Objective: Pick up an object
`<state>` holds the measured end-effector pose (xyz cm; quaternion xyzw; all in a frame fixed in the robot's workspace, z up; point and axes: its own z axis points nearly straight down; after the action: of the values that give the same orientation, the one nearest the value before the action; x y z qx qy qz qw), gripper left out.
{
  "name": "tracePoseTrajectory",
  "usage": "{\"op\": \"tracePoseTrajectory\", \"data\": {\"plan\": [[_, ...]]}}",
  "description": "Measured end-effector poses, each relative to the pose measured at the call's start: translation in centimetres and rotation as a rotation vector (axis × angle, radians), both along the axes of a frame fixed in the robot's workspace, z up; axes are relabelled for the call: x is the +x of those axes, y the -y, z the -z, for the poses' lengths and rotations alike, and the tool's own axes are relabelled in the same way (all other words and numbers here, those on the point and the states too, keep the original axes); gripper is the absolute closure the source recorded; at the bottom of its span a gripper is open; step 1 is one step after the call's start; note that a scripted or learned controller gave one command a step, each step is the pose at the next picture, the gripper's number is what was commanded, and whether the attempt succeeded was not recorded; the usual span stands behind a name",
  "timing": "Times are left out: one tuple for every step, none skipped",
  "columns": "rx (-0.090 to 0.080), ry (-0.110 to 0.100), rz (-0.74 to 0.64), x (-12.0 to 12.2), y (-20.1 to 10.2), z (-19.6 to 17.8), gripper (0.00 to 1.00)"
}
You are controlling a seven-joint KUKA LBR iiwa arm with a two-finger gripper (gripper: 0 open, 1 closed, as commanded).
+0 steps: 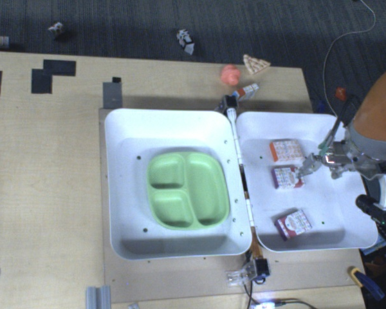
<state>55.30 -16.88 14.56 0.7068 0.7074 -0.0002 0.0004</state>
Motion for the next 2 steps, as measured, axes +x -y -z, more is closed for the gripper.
{"op": "tracePoseTrajectory", "data": {"plan": [[-0.001,0.007,-0.001,-6.1,-1.6,5.9,0.0],[-0.002,0.014,-0.002,-5.8,-1.6,4.7,1.0]]}}
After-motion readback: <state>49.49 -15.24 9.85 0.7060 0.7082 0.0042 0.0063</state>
